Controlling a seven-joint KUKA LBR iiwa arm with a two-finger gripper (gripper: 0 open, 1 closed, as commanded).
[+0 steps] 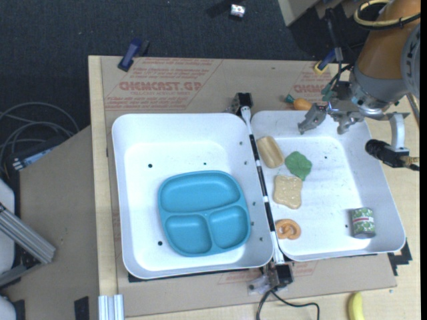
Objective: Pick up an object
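I see gripper (pixel 327 121) over right bin (pixel 380 192) far edge, fingers spread, holding nothing. Bread roll (pixel 270 151), green piece (pixel 298 165), cracker (pixel 288 191), pretzel (pixel 288 229), can (pixel 363 222) below.

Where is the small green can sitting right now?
The green can stands in the right bin, near its front right corner, apart from the other items; the pretzel lies to its left across bare bin floor.
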